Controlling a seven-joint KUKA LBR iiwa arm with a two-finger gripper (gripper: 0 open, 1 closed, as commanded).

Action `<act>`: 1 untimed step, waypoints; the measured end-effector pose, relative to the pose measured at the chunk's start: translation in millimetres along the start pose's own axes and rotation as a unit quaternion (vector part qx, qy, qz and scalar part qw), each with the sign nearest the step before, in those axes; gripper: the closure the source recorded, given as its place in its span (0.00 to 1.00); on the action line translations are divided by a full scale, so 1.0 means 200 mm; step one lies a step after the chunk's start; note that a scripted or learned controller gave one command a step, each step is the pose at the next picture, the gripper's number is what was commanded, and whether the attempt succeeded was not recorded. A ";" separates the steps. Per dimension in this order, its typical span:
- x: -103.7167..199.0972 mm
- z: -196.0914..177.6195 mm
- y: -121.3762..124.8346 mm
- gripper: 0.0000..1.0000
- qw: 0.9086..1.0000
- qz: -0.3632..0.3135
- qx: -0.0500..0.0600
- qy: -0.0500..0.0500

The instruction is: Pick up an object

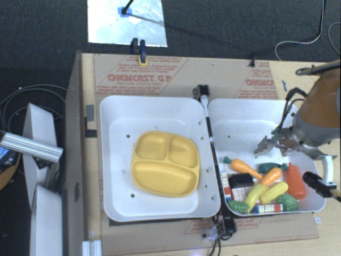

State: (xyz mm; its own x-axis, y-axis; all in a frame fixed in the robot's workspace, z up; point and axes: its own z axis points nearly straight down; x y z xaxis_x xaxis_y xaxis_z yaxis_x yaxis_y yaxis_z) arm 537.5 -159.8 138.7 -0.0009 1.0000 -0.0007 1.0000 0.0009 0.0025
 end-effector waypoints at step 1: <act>-0.08 0.28 0.65 0.00 1.000 -0.001 0.001 0.000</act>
State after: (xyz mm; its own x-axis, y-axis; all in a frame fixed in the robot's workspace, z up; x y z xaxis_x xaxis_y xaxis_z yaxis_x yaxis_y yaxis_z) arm 668.6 -175.6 83.6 -0.0037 1.0000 0.0000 1.0000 0.0037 0.0005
